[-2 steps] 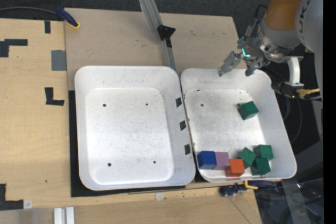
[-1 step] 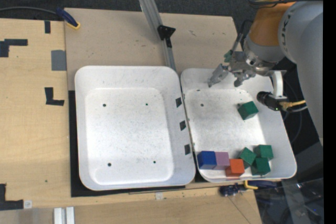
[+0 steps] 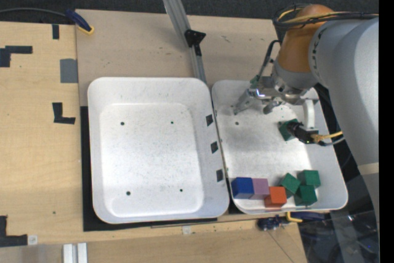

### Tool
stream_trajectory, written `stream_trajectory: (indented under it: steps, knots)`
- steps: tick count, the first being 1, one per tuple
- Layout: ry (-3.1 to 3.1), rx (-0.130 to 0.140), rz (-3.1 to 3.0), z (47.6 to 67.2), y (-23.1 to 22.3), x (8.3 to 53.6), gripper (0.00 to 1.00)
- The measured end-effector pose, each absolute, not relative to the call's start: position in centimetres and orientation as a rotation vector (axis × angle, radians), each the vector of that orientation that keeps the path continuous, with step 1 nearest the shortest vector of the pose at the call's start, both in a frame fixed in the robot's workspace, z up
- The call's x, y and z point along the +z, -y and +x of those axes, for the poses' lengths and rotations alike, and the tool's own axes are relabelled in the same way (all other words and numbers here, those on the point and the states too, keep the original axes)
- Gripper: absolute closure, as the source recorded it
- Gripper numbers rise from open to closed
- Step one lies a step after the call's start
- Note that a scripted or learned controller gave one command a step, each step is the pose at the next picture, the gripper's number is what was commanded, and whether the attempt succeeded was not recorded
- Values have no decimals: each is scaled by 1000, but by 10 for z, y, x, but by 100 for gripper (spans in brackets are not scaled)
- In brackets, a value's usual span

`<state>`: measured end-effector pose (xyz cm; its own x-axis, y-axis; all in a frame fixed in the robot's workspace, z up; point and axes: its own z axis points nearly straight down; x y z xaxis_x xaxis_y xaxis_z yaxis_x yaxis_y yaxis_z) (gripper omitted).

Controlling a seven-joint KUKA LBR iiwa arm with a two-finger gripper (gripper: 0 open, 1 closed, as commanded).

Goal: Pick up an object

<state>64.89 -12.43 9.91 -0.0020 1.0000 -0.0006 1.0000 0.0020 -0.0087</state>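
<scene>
My gripper (image 3: 252,108) hangs over the far end of the right bin (image 3: 253,148), its two fingers spread open with nothing between them. A small green block (image 3: 285,130) lies just right of the gripper, near the bin's right wall. Along the near edge of this bin sits a cluster: a blue block (image 3: 242,186), a pale purple block (image 3: 260,186), an orange block (image 3: 276,195) and three green blocks (image 3: 305,194). The gripper is well away from that cluster.
The left bin (image 3: 148,145) stands beside the right one, the two rims touching. A slanted metal pole (image 3: 175,6) comes down to the bench just behind the bins. The grey arm (image 3: 351,71) covers the right bin's far right corner.
</scene>
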Motion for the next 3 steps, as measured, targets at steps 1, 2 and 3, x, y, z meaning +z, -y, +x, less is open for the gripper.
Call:
stream_trajectory:
  steps: [1, 2, 3]
  knots:
    - [2223, 6, -2219, 648, 124, 91, 0]
    - [2224, 4, -2217, 649, 123, 102, 100]
    - [2226, -5, -2223, 650, 123, 166, 100]
